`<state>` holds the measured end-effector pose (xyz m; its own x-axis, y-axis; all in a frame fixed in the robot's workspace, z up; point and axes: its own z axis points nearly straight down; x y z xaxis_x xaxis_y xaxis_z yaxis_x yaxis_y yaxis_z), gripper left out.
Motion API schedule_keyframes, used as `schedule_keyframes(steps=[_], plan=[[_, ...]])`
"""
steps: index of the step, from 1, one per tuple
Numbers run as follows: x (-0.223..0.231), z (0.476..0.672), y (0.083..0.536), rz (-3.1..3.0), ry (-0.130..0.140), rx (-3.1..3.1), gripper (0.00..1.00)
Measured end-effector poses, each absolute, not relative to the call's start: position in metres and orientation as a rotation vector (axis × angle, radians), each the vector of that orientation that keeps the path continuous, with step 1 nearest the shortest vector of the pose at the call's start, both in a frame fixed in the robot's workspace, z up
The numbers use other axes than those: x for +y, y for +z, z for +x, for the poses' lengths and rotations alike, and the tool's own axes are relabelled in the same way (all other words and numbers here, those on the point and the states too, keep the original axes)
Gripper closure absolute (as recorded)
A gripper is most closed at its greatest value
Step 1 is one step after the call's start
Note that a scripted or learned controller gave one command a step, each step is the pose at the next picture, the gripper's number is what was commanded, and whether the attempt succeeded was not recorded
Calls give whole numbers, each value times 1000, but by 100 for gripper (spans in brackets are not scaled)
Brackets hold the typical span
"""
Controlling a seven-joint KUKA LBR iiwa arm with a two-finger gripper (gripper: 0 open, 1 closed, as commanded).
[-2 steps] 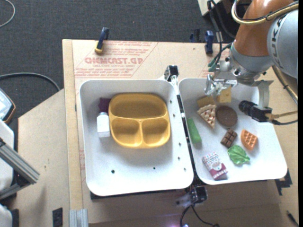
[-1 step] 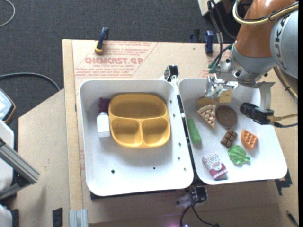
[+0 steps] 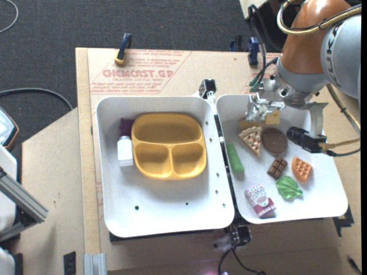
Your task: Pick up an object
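Dark carpet surrounds a cardboard-topped bench [image 3: 143,67] bearing two shallow white bins side by side. Left bin [image 3: 109,199]: a yellow three-compartment tray [image 3: 169,145], with a small white bottle [image 3: 125,151] touching its left edge and a dark purple item [image 3: 126,124] just above the bottle. Right bin [image 3: 327,202]: a green cylinder [image 3: 234,158] along the left wall, a pizza-slice toy [image 3: 251,138], a brown round cookie [image 3: 274,141], a chocolate-bar piece [image 3: 277,167], an orange waffle [image 3: 301,168], a green leaf [image 3: 288,188], and a red-and-white packet [image 3: 260,201] near the front. Grey arm with orange band [image 3: 312,30] enters from the right; its gripper [image 3: 261,110] is at the bin's upper left, over a tan, cracker-like piece [image 3: 271,117] just above the pizza slice. Whether the fingers are parted or closed cannot be told, and no object is seen between them.
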<state>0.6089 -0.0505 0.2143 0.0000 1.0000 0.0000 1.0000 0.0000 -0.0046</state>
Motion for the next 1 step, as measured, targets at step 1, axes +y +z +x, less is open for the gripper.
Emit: schedule_keyframes(steps=[1], plan=[[-51, 611, 235, -2224, -5, -2225, 100]])
